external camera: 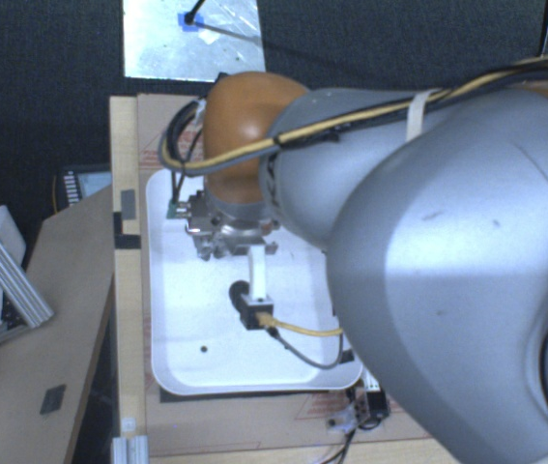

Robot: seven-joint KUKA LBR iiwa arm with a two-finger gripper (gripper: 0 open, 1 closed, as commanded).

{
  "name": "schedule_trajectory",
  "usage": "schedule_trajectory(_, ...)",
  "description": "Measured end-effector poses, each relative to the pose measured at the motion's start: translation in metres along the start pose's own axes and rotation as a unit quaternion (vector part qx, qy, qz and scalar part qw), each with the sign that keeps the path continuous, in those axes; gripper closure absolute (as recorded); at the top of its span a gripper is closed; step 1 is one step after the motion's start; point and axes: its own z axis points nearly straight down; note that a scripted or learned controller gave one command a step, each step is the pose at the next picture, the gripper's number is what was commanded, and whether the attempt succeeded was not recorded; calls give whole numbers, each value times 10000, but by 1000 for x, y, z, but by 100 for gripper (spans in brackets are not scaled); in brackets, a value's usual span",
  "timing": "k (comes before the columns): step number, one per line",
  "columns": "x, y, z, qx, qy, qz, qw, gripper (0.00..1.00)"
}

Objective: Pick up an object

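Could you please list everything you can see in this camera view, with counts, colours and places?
bin: one, white, centre-left on the bench
speck: one, dark, on the bin floor near its front; too small to identify
bench: one, tan, under the bin
sheet: one, silvery, beyond the bench at the top
patch: one, blue, on the sheet
rail: one, metal, at the left edge
arm: one, grey with an orange band, reaching from the right over the bin
gripper: one, metal, above the bin's far half
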Motion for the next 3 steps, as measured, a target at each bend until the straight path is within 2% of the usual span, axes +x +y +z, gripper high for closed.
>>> schedule_trajectory(1, -7, 58, -90, -116, 17, 15, 9999, 100)
schedule_trajectory(2, -3, 84, -268, -160, 34, 9, 9999, 100)
schedule_trajectory(3, -40, 85, -170, -24, -11, 54, 10000, 100)
